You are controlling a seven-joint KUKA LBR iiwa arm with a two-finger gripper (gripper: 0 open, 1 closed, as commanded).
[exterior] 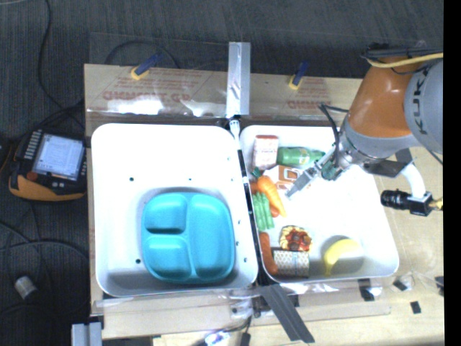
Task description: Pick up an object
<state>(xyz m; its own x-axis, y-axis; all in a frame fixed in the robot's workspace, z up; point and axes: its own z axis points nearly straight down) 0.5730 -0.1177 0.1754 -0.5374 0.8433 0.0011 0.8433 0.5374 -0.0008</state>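
Note:
The right bin (374,215) holds several toy foods. At its far left stand a white and red can (265,150) and a green bottle (299,156) lying on its side, with an orange box (289,174) just below them. An orange carrot (269,193) and a green vegetable (261,212) lie along the left wall. Near the front sit a pizza-patterned piece (295,238), a dark patterned box (292,263) and a yellow fruit (340,251). My gripper (299,184) reaches in from the right, its tip low beside the orange box and just right of the carrot.
The left bin (122,157) holds a blue sectioned tray (189,236). A metal divider (245,186) separates the bins. The arm's orange band (382,103) hangs over the right bin's far right corner. A black fitting (403,199) sits at the right rim.

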